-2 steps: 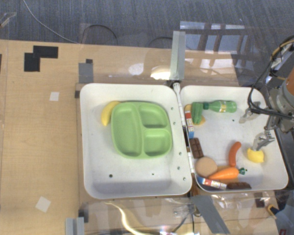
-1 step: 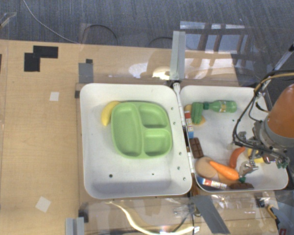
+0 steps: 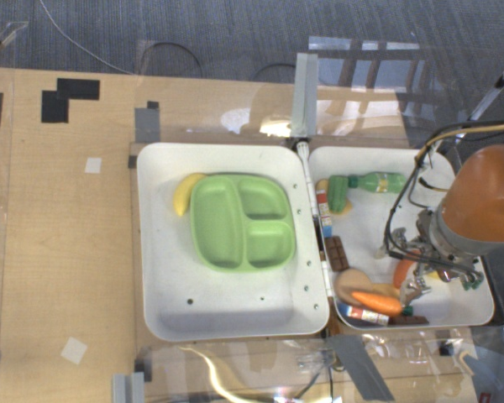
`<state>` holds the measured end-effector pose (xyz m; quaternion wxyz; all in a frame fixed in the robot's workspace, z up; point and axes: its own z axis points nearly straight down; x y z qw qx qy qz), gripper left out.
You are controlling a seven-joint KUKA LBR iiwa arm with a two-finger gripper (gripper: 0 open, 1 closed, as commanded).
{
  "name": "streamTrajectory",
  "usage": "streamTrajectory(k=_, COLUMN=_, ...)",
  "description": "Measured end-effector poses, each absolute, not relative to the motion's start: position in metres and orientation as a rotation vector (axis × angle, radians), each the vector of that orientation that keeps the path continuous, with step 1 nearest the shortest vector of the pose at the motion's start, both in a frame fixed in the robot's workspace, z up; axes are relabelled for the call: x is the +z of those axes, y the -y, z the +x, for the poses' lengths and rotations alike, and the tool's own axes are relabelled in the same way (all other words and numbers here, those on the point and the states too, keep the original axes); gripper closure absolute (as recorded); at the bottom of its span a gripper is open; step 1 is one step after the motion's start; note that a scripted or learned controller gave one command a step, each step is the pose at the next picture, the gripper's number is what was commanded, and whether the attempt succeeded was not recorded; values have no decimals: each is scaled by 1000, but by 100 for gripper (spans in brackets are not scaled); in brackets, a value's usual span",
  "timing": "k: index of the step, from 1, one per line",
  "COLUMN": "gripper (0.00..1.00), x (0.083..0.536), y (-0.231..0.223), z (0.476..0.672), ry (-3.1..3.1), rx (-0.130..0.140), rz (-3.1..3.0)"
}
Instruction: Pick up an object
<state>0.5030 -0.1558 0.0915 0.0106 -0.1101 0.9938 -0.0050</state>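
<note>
Gripper [image 3: 417, 285] hangs low over the right-hand shallow white bin [image 3: 454, 316], under the grey wrist and its orange band [image 3: 487, 198]; whether it is released or clenched I cannot tell, because the cabling and wrist cover it, and nothing can be seen held in it.

Well to its left lies the left-hand shallow white bin [image 3: 164, 292], the largest thing there. In that bin rests a light green plastic plate with three compartments [image 3: 242, 222], and a yellow banana [image 3: 185, 191] is tucked against the plate's far-left edge, partly under it.

Up and to the left of the gripper lies a green plastic bottle with a yellow-green body [image 3: 363, 183], on its side, long axis running left to right.

Just down and to the left of the gripper lies an orange plastic carrot [image 3: 376, 301], long axis nearly left to right, tilted slightly down toward the right, its right end near the gripper. It rests against a tan rounded piece [image 3: 357, 281] behind it. A dark brown chocolate-bar-like block [image 3: 336, 254] lies further left, pointing diagonally. Below the carrot, along the bin's near wall, lies a thin red-and-white tube [image 3: 365, 315]. A narrow red-and-white item [image 3: 323, 206] stands against the dividing wall.
</note>
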Motion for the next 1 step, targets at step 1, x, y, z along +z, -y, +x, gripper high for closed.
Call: streamTrajectory(k=1, gripper=0, x=92, y=141, z=504, ry=-3095, rx=-16, rz=-392)
